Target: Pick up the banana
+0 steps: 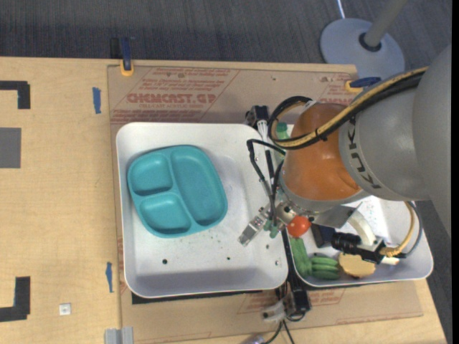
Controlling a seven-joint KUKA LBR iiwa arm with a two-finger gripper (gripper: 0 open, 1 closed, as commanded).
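One teal three-part plate (176, 188) lies in the left bin (143, 264). The board (215, 77) behind it reads "CHEMCAST GP". The end effector (257, 226) hangs over that bin's right edge; I cannot tell whether it is open. The right bin (423, 262) holds one red ball (298, 226), green pods (315, 265) and, at the front, what seems to be the banana (356, 266).

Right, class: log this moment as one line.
gripper: low by bins' shared edge | teal plate: left bin | green toy: right bin

The teal plate (177, 190) and its neighbours
It lies in the left bin (201, 282); well right of the teal plate are a small red ball (298, 226), green pods (315, 265) and a tan piece (356, 266).
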